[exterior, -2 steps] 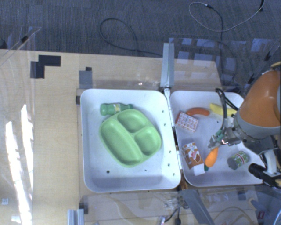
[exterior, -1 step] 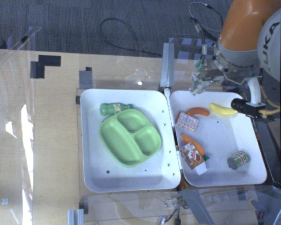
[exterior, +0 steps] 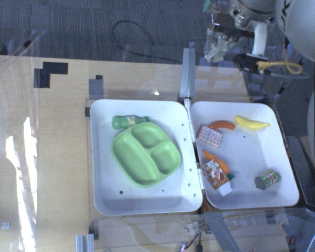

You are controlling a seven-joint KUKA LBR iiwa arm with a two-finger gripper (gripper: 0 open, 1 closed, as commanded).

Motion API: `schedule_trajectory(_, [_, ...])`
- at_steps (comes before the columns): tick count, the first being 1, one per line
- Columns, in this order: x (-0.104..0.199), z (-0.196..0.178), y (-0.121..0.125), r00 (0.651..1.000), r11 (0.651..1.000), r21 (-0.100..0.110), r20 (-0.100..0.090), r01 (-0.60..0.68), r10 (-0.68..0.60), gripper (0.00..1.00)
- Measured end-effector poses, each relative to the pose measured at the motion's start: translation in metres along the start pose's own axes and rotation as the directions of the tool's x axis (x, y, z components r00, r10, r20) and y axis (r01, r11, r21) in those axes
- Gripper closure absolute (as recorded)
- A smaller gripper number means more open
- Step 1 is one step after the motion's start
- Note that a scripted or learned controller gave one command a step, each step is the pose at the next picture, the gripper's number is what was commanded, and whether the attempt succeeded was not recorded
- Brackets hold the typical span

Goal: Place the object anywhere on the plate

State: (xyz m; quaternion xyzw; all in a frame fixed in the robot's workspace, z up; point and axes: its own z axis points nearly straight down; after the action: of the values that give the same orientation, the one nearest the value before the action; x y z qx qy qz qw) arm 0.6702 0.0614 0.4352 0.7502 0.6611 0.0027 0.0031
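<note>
In the right bin (exterior: 290, 194) lie a banana (exterior: 252, 123), a sausage (exterior: 222, 125), a carrot (exterior: 216, 161), two small cartons and a can (exterior: 267, 179); which one is the object, I cannot tell. The green plate (exterior: 146, 153) waits in the left bin (exterior: 101, 197). A good pick would take a piece lying apart from the others. The gripper (exterior: 216, 47) hangs above the bench, touching nothing; whether it is released or clenched, I cannot tell.

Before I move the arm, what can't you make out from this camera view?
- Gripper: small and cluttered near the top edge, so whether its fingers are open or shut is unclear.
- Arm: cut off by the top edge.
- Carrot: partly covered by a carton.
- Bottle: its lower side is hidden by the plate rim.
- Can: label too small to read.
</note>
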Motion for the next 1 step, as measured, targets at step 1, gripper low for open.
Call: schedule_trajectory(1, [0.1041, 0.002, -0.0136, 0.94, 0.94, 0.004, 0.002, -0.342, 0.342, 1.0])
